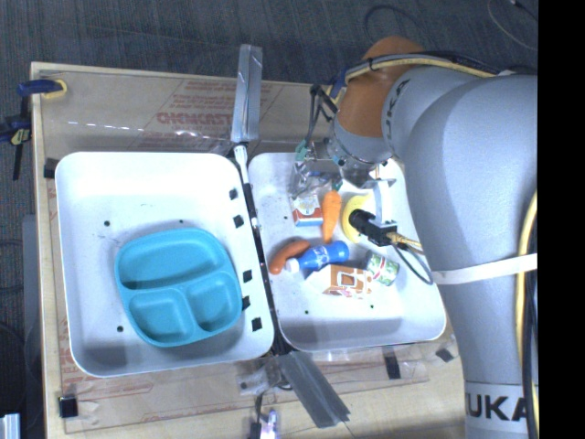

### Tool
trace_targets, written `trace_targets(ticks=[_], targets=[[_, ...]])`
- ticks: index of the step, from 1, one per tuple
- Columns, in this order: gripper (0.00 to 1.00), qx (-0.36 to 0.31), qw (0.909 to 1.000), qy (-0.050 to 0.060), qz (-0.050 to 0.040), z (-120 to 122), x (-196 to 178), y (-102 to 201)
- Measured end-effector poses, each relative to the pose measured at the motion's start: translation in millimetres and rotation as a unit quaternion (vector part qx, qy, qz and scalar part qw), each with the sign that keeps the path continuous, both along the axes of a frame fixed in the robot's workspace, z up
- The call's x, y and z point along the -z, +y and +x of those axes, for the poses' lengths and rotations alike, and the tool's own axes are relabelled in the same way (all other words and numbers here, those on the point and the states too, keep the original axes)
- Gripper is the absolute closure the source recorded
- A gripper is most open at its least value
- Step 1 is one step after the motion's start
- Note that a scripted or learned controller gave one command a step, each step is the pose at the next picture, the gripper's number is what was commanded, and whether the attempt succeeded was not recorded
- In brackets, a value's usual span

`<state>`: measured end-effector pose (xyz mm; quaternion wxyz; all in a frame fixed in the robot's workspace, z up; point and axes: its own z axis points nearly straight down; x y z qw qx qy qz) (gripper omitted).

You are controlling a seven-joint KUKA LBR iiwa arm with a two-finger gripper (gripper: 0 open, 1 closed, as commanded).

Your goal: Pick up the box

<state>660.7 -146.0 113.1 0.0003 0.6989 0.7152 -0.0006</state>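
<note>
The grey arm (466, 181) reaches in from the right, bent downward. Its tool (315, 174) points down, wrist orange-banded.

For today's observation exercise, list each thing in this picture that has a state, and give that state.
Blue plastic divided tray: lying flat in the left white bin, right side up.
Orange carrot: lying in the right white bin.
Blue bottle: lying on its side.
Small white-and-orange box: lying in the right bin, not lifted.
Green can: lying tipped beside the box.
Gripper: low over the right bin's far end.
</note>
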Motion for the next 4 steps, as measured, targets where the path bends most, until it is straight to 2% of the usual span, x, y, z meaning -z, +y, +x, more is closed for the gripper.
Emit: trace_targets(ticks=[1,2,3,4], targets=[[0.0,0.0,1.0,0.0,0.0,0.0,0.1,0.2],[0.0,-0.018,0.9998,-0.004,-0.0012,-9.7,16.0,2.9],[1.0,-0.021,0.9998,-0.002,-0.0011,-8.5,7.7,3.2],[1.0,-0.112,0.9937,0.003,0.0009,-3.1,-95.0,32.7]])
